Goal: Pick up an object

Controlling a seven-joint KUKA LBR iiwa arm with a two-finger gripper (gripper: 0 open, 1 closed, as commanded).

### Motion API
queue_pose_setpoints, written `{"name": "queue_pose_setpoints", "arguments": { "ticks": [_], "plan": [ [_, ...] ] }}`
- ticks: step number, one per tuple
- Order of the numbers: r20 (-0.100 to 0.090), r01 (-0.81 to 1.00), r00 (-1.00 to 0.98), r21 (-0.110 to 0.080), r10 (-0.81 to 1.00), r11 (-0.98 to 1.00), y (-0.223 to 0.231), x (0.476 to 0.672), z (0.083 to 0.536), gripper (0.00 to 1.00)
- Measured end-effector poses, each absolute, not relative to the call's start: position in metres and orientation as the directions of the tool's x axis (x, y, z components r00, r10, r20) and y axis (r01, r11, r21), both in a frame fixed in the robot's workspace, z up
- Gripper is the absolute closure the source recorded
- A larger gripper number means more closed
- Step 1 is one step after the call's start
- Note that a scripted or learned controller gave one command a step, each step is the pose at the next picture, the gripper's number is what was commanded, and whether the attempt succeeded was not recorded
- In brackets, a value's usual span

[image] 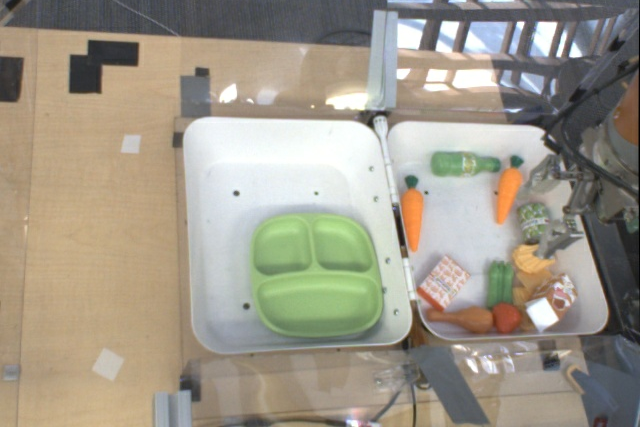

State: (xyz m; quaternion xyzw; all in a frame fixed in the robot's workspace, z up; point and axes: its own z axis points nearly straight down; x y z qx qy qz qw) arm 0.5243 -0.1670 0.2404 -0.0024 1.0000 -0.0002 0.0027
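Here the end effector [556, 215], its grip unclear, sits at right of frame just beside a small green-labelled can [532, 219] near a carrot [509, 194]

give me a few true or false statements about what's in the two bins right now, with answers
1. The green divided plate lies in the left bin. True.
2. Two carrots lie in the right bin. True: one by the divider, another further right.
3. The green bottle stands upright. False: it lies on its side.
4. The divided plate holds a carrot. False: its compartments hold nothing.
5. The gripper is over the left bin. False: it is at the right bin's right side.
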Motion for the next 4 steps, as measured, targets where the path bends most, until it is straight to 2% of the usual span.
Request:
{"name": "queue_pose_setpoints", "arguments": {
  "ticks": [1, 2, 3, 4],
  "plan": [
    [-0.009, 0.087, -0.996, 0.0, 0.087, 0.996, -0.174, 0.544, 0.097, 0.0],
    [0.008, 0.161, -0.987, 0.001, 0.161, 0.987, -0.206, 0.649, 0.087, 0.0],
    [0.004, 0.164, -0.987, -0.007, 0.164, 0.986, -0.194, 0.647, 0.088, 0.0],
    [-0.011, 0.209, -0.978, 0.0, 0.209, 0.978, -0.177, 0.629, 0.088, 0.0]
  ]
}}
